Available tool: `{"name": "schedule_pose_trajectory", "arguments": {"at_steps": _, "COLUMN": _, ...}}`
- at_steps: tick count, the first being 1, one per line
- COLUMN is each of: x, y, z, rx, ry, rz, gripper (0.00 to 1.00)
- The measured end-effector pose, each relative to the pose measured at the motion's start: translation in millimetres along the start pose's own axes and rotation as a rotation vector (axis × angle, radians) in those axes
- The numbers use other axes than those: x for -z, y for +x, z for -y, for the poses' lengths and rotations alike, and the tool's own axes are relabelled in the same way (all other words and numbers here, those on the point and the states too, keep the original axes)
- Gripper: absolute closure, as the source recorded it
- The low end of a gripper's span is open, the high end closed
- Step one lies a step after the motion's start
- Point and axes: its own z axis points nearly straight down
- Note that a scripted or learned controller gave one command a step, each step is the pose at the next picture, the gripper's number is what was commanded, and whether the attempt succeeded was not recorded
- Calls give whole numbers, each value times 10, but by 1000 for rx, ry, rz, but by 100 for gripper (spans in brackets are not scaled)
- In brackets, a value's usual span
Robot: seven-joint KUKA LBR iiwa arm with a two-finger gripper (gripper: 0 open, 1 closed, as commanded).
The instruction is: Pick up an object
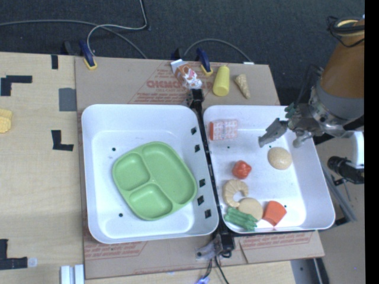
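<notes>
A: Item one, location?

B: Beige ball (279, 158), right bin (314, 188), near its right wall, upper half. Nothing touches it.

A: Pincer (285, 132)?

B: Just above the ball, over the bin's upper right. Spread wide, two dark fingers (269, 133) apart, nothing between them.

A: Handling?

B: Likely light, smooth, rounded; may roll or slip. Best taken across its middle.

A: Neighbours?

B: Red piece (241, 170) toward the bin's centre; croissant (235, 191), orange block (273, 212), green beans (240, 219) along the lower edge. Green tray (154, 180) in the left bin (98, 158).
</notes>
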Motion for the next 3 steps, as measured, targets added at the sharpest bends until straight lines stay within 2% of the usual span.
{"name": "schedule_pose_trajectory", "arguments": {"at_steps": 1, "x": -1262, "y": 298, "z": -180, "rx": 0, "ry": 7, "rz": -2, "gripper": 0}}
{"name": "schedule_pose_trajectory", "arguments": {"at_steps": 2, "x": -1914, "y": 289, "z": -155, "rx": -1, "ry": -2, "rz": 0, "gripper": 0}}
{"name": "schedule_pose_trajectory", "arguments": {"at_steps": 3, "x": -1816, "y": 285, "z": -156, "rx": 0, "ry": -2, "rz": 1, "gripper": 100}}
